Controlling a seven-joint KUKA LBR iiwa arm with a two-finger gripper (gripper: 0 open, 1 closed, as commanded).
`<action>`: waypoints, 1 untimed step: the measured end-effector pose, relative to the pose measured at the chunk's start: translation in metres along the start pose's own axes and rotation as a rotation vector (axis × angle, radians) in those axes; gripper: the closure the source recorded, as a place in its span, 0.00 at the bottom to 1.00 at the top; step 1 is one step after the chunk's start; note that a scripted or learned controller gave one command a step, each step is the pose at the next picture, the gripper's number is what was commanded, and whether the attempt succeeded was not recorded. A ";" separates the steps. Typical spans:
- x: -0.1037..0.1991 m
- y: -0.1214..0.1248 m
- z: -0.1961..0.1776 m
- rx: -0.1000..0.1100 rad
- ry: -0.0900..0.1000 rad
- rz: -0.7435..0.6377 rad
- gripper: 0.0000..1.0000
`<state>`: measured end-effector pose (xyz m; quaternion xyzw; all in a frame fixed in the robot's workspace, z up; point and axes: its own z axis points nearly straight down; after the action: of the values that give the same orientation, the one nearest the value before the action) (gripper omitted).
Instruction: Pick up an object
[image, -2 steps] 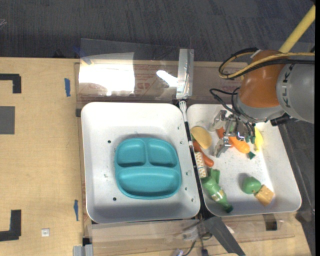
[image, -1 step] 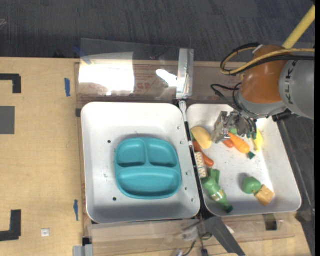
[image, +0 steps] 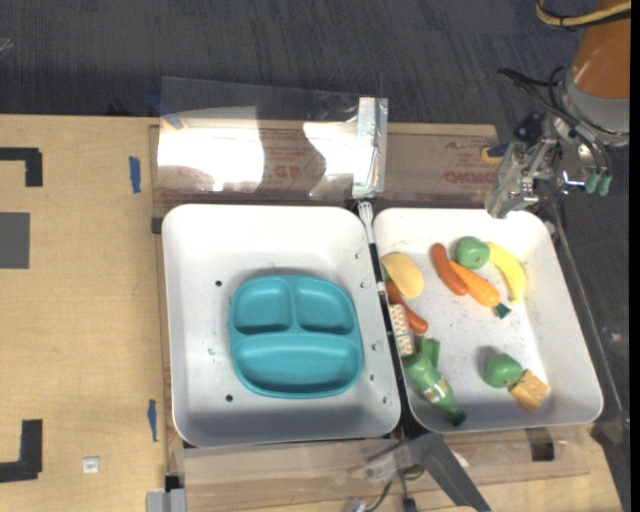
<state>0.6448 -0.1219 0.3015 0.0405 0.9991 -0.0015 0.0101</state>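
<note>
From the fixed camera above the tabletop, the gripper (image: 515, 190) sits at the upper right of the frame, just over the top right corner of the right bin (image: 575, 345), with the grey arm and its orange band rising out of the frame above it. Whether the fingers are apart or together I cannot tell; the metal parts there blur into one another, and nothing shows between them. The likeliest targets lie in the right bin, below and slightly left of the gripper in the frame: a green ball-like fruit (image: 472, 251), a yellow banana (image: 510, 270) just beside it with its long axis running from upper left to lower right, and an orange carrot (image: 473, 283) lying on much the same diagonal. A red piece (image: 445, 267) lies close to the carrot's left. Further down sit a green-and-tan toy (image: 512, 374) and a green item (image: 432, 375) near the bin's left wall. The left bin (image: 200, 250) holds a teal divided plate (image: 295, 333). Judging by closeness, the green fruit and banana call for a short move downward in the frame.
</note>
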 end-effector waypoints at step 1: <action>0.004 0.055 0.004 -0.003 0.015 0.147 1.00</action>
<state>0.6454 -0.0664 0.2970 0.1138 0.9935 0.0009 0.0026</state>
